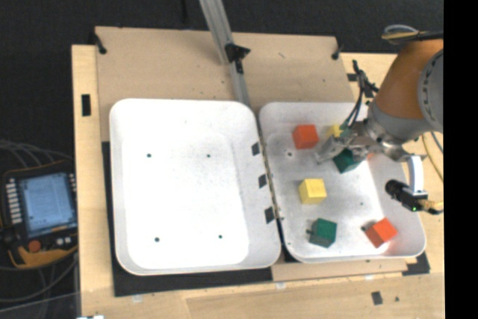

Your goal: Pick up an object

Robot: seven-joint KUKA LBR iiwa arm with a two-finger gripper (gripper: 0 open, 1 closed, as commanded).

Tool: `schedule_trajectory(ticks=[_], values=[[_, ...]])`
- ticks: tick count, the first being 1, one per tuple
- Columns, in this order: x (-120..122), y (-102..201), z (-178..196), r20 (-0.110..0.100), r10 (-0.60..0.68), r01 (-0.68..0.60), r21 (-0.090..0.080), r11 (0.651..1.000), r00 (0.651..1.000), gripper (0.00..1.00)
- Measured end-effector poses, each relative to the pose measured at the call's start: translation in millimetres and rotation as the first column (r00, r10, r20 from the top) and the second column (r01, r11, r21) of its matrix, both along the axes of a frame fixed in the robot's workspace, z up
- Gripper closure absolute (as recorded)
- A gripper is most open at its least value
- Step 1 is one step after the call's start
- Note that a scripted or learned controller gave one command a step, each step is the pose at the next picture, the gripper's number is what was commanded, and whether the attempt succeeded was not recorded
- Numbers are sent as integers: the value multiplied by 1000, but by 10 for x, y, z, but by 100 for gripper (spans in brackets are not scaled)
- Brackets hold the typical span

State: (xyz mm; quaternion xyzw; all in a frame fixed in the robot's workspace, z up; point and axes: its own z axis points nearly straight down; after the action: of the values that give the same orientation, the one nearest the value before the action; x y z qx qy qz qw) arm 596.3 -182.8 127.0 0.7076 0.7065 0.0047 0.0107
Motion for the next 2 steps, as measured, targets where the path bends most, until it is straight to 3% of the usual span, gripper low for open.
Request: schedule_trajectory(ticks=[1, 2], values=[[11, -22, 104, 6, -4, 4, -3, 1000, 1000, 100], [-53, -23, 711, -14, 2, -2, 6, 1000, 1000, 100]])
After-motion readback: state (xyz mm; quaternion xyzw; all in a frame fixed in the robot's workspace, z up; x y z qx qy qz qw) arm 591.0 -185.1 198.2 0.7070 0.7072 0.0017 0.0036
